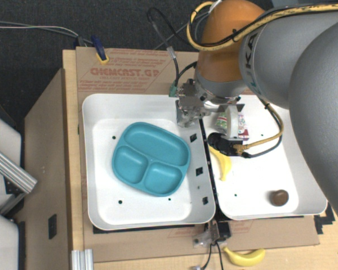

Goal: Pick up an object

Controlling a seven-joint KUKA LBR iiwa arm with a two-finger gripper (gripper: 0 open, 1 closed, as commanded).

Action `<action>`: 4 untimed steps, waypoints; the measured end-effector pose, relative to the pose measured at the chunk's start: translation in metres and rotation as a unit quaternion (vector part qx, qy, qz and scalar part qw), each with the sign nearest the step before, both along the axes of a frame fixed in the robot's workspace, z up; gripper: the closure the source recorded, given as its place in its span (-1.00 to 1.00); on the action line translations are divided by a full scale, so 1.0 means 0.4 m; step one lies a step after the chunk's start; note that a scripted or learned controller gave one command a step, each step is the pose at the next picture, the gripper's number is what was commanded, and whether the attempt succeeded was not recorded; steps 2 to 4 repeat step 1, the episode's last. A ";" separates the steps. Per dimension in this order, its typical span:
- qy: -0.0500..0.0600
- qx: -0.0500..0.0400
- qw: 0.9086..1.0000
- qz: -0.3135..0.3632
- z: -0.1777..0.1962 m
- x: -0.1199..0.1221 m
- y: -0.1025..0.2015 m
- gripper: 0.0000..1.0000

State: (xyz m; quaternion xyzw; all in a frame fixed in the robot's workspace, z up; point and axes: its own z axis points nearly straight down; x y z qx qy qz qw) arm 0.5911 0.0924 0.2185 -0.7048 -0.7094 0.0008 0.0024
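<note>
**Gripper at the far right corner of the left bin, objects spread across both bins**

Nearest of all, outside the bins, a yellow banana [245, 256] lies on the bench's near edge, just right of the gap between the two bins.

In the right bin [304, 167], a small brown round object [279, 197] sits alone near the near edge, well apart from everything else. Farther in and to the left, a second banana [221, 163] lies close against that bin's left wall, running roughly near to far.

The left bin [96, 167] holds a teal divided plate [151, 159], flat on the floor around the bin's middle, with its compartments facing up.

Farther back in the right bin, a small white carton with pink and green print [237, 122] stands near the far left corner, just beyond the second banana.

The gripper [188, 116] is low over the far right corner of the left bin, just beside the wall where the bins meet and near the plate's far right rim. How its jaws stand cannot be told from this angle. The grey arm [304, 66] with its orange band reaches in from the right.

Beyond the bins lies brown cardboard [129, 69] printed in red, with a blue clip [99, 50] at its far left edge.
</note>
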 end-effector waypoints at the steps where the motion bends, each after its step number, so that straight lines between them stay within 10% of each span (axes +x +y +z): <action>1: -0.001 -0.001 1.000 -0.003 0.002 0.002 -0.009 -1.00; 4: -0.001 -0.001 1.000 -0.003 0.002 0.002 -0.009 -1.00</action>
